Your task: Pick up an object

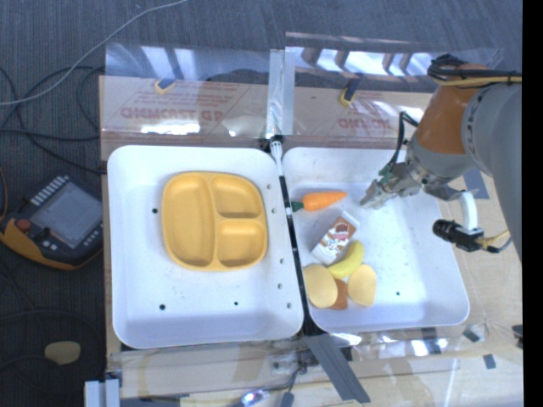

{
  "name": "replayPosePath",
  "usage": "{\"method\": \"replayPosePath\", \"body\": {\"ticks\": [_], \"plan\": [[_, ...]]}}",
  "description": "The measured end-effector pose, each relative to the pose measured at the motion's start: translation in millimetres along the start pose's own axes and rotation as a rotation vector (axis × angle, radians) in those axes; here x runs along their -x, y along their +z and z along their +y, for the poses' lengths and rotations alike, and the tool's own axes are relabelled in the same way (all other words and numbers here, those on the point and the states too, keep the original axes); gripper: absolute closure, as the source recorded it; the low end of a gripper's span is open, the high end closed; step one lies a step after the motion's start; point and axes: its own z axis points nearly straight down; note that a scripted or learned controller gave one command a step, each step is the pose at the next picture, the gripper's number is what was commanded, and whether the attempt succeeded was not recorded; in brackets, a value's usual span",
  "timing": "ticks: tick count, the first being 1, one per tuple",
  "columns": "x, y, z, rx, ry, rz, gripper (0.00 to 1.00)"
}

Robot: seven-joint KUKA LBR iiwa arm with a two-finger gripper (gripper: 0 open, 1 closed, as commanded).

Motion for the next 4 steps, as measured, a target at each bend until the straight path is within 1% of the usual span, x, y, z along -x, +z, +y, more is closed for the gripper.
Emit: {"method": "replayPosePath", "body": {"ticks": [1,2,3,4], "plan": [[0,0,0,0.000,0.000,0.000,0.00],[10,12,39,-0.009,-0.061,0.008,0.00],[-27,-40,-14,-0.009,0.044,0.009,0.00],[-67,10,-4,-0.001,-0.069,0.003,0.00]]}}
